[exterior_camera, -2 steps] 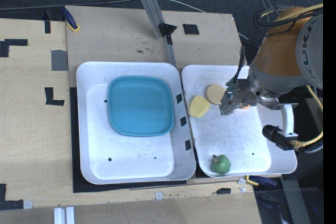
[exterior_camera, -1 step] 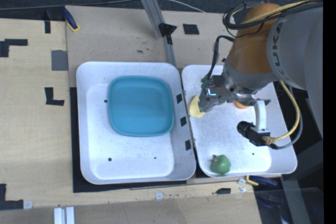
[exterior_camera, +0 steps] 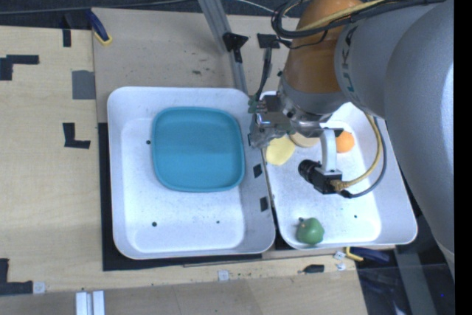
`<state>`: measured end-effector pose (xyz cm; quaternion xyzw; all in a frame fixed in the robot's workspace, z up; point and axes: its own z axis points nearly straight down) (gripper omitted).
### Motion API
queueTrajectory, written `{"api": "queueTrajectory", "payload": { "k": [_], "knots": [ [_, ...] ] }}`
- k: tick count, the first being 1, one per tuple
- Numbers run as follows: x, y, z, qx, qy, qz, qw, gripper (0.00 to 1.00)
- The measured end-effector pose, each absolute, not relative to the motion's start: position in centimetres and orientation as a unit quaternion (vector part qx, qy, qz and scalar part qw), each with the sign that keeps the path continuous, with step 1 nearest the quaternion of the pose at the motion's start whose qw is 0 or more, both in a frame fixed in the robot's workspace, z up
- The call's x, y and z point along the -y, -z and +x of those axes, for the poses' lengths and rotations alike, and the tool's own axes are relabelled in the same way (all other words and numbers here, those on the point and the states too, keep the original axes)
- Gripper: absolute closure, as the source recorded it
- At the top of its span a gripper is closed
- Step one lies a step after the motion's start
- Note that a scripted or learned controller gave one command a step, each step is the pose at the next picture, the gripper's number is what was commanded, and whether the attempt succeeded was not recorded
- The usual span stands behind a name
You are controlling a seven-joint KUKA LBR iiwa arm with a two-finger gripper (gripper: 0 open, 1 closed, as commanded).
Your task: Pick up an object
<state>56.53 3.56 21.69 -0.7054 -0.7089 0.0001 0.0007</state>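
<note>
Hanging low over the inner edge of the right bin (exterior_camera: pixel 391 229), the gripper (exterior_camera: pixel 274 130) is seen as a cluster of grey metal parts beneath the wrist, and whether it is wide, narrow or closed on anything cannot be told from this slanted view. Just beside it, toward the front, a pale yellow object (exterior_camera: pixel 279 152) is partly hidden under the metalwork; its visible part is rounded and smooth, and its long axis cannot be made out. Just to the right, a small orange object (exterior_camera: pixel 344 141) is glimpsed behind a black fitting and a looping yellow cable, too covered for its shape to be judged. Well apart from the claw, near the bin's front wall, a green pepper-like object (exterior_camera: pixel 310 230) is found, lumpy and glossy, sitting roughly upright. In the left bin (exterior_camera: pixel 129 232), a teal plate (exterior_camera: pixel 198 148) with rounded corners and a matte surface is laid flat, its longer side running front to back. Both bins are made of shallow white plastic and are set touching side by side on a tan bench (exterior_camera: pixel 44 195).
</note>
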Motion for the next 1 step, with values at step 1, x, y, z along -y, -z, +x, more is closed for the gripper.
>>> {"api": "queueTrajectory", "payload": {
  "k": [1],
  "knots": [
    [-8.40,-21.13,58.04,0.709,-0.0002,-0.706,0.001,1.00]
  ]
}}
